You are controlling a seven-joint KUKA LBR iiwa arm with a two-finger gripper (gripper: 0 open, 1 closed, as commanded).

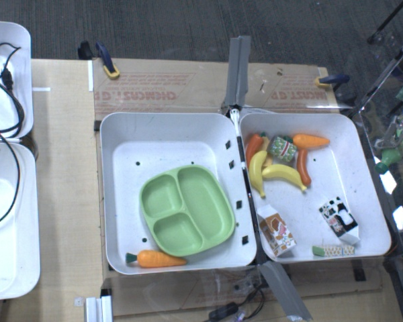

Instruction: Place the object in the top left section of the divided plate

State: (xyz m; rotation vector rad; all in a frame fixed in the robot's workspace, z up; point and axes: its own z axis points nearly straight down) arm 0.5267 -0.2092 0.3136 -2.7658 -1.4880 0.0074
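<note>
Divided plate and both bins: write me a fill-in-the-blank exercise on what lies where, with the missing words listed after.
1. The green divided plate lies in the ____ bin.
2. Its compartments number ____.
3. The carrot in the left bin lies beside the plate's near edge, its green end pointing ____.
4. In the right bin, the two bananas are coloured ____.

Missing words: left; three; left; yellow
</note>
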